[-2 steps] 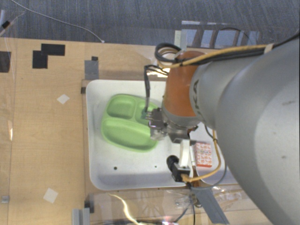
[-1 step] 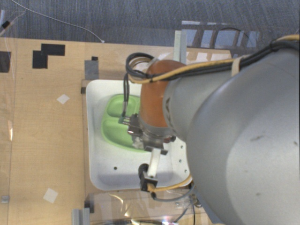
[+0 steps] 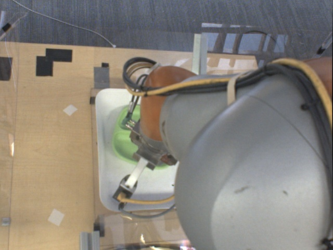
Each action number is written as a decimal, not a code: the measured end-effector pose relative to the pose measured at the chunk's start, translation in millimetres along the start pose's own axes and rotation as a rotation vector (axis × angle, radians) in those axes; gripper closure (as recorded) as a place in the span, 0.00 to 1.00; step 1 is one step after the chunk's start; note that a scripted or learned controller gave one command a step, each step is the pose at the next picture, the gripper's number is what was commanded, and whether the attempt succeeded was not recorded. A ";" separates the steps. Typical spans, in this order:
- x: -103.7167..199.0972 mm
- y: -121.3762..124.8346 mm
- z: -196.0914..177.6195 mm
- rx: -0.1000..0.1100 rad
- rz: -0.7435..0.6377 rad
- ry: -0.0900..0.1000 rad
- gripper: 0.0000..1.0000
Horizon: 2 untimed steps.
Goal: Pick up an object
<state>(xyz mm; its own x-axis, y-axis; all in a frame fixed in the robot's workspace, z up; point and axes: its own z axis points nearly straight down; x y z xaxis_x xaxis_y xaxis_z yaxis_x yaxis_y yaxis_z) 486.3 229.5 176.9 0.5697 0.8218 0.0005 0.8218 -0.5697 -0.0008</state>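
Camera view from above, and the grey arm (image 3: 250, 165) dominates the right side, its big rounded housing looming over the wooden bench (image 3: 47, 155). Just past that housing comes the orange band (image 3: 156, 103), and below it the wrist drops into the white bin (image 3: 105, 139) near the middle of the picture. Dark cables (image 3: 136, 72) loop off the top of the band, with a yellow one running back along the arm.

Down in that bin sits the object: a bright green thing (image 3: 119, 139), rounded and low, lying against the bin floor toward its upper half. Only its left edge peeks out, a green crescent; the rest is tucked under the wrist. The gripper (image 3: 145, 152) is right on top of it, metal parts directly over the green, but whether it is spread or pressed together I cannot tell, since the arm's own bulk blocks the line of sight. Contact with the green thing cannot be judged either.

Left of the bin the bench is bare wood with black block marks (image 3: 52, 61) near its far edge and a couple of small pale squares (image 3: 69, 109). Beyond the bench, grey carpet (image 3: 156, 4) with a thin white wire (image 3: 62, 21) trailing across.
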 end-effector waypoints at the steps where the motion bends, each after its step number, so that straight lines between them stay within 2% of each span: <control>1: 4.5 -2.9 0.9 0.000 0.335 0.000 1.00; 2: 8.1 2.8 -7.1 0.001 0.656 0.002 1.00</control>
<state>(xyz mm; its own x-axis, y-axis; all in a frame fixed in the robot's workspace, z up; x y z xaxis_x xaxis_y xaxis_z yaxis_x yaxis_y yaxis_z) 493.2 234.6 184.0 0.9526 0.3041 0.0014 0.3041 -0.9526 -0.0022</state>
